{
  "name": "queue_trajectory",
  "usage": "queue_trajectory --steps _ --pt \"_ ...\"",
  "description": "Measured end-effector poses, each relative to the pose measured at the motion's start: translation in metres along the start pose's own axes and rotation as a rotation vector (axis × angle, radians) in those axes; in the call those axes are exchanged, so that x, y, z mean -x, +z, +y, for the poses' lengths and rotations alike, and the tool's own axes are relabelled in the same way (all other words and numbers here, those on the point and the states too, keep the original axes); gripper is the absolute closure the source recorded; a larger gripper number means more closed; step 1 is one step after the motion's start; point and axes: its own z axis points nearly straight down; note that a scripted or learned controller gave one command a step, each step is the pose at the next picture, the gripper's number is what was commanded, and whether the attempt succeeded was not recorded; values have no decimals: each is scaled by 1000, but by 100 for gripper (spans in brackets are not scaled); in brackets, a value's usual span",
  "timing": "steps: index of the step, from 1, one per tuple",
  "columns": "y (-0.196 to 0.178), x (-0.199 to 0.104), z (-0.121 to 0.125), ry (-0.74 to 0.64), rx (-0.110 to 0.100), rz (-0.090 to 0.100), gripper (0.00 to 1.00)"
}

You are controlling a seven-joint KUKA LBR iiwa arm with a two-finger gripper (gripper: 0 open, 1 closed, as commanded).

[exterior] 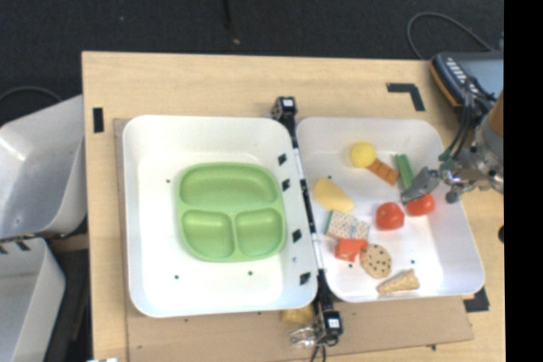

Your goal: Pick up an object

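The gripper (427, 185) reaches in from the right over the right bin (441, 263), its grey fingers low above a small red piece (421, 204) near the bin's right wall; whether they are spread or pressed together cannot be told. The risk is a miss: the piece is small and rounded, and a red tomato-like ball (389, 216) and a green stick (404, 170) lie just beside it, so a finger could nudge either.
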Motion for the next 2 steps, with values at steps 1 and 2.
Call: queue_trajectory --steps 1,2 --pt "-84 -48 -28 -5 8 0 0" --pt "-12 -112 -29 -6 -6 4 0"
